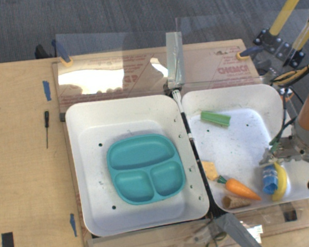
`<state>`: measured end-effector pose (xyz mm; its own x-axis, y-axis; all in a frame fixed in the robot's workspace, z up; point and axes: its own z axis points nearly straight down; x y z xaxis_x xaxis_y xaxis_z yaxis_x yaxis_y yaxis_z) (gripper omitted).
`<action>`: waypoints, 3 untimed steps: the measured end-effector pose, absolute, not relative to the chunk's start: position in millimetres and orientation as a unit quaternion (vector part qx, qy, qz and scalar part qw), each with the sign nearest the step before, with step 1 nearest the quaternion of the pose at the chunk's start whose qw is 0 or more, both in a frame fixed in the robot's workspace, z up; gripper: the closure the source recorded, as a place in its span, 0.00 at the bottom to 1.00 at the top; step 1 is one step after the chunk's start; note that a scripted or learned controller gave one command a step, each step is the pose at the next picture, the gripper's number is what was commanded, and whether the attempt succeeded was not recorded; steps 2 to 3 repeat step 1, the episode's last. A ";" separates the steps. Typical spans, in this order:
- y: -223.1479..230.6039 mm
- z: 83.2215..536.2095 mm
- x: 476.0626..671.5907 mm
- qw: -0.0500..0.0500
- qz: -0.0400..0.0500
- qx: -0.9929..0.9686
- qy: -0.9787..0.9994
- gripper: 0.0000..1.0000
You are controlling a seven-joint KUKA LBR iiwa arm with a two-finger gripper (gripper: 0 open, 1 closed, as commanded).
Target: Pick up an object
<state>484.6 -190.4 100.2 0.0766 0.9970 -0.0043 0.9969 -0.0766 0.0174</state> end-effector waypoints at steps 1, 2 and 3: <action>-150.6 242.1 493.4 0.004 0.003 0.756 0.654 1.00; -150.6 242.1 493.4 0.004 0.003 0.756 0.654 1.00; -150.6 242.1 493.4 0.004 0.003 0.756 0.654 1.00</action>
